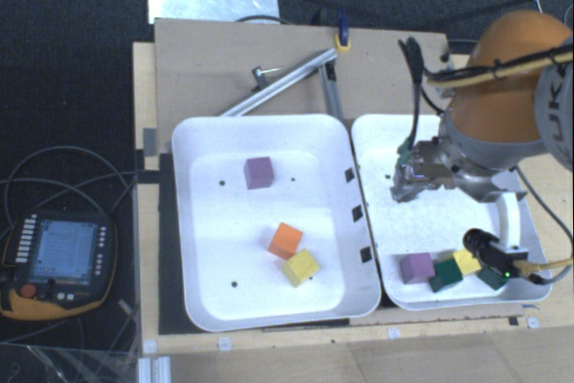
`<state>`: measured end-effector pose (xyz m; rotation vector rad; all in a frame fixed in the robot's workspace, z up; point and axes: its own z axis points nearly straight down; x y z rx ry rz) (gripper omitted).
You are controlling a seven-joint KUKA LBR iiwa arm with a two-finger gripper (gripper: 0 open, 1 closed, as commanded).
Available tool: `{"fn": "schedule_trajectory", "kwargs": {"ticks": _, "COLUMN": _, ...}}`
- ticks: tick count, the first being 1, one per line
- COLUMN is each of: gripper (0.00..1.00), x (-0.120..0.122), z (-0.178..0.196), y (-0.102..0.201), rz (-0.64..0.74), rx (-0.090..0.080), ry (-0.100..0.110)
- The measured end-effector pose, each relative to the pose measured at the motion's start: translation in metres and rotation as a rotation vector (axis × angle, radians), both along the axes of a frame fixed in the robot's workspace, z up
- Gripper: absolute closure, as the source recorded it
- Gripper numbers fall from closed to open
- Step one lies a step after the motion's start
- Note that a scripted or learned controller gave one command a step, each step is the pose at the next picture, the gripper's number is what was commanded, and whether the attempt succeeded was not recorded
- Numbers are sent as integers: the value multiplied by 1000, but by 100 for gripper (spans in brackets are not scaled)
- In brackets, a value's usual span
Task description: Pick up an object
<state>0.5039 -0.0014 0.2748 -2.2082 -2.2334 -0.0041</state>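
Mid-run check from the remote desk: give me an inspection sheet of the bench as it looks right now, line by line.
Surface: two white bins side by side, left bin and right bin, on a brown board.
Job's things: left bin holds a purple cube, an orange cube and a yellow cube, the last two touching. Right bin holds a purple block, a green block and a yellow block, clustered at its near edge.
Clutter: metal bar lying behind the left bin.
Grippers: tool over the right bin, nothing seen in it.
Cables: black cable running to the tool.
Surroundings: teach pendant on the floor.
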Motion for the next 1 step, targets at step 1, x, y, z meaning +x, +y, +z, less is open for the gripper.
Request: {"fn": "schedule_trajectory", "kwargs": {"ticks": 1, "gripper": 100, "x": -3, "z": -22, "y": 60, "rz": 0, "rx": 0, "ry": 3}}
